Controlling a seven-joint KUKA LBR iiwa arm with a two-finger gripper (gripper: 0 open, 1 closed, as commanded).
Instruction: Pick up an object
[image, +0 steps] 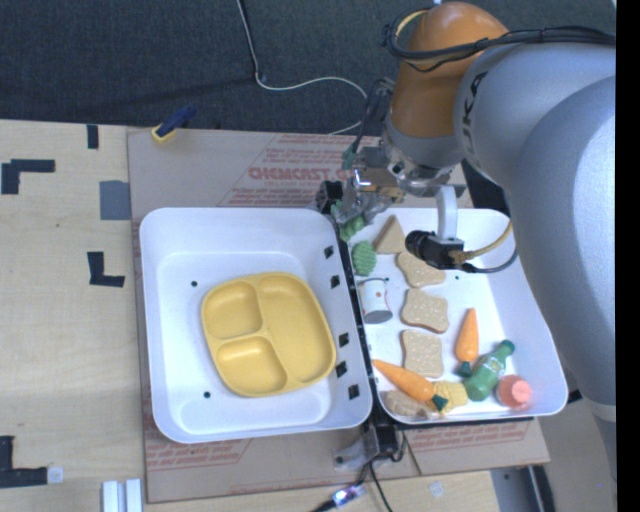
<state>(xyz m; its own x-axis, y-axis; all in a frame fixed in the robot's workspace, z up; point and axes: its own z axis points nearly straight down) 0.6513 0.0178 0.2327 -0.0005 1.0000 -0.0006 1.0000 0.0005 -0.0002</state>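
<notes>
Jaws sit at the far left corner of the right bin; whether they are wide or narrow cannot be determined. Just beside them lies a green toy. Bread slices, two carrots, a green bottle and a small white cup lie in the same bin. Left bin contains a yellow divided plate.

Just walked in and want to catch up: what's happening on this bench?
The grey arm's gripper hangs over the far left corner of the right bin, near a green toy. Toy bread slices, carrots and a green bottle lie there untouched. The left bin holds a yellow divided plate.
</notes>
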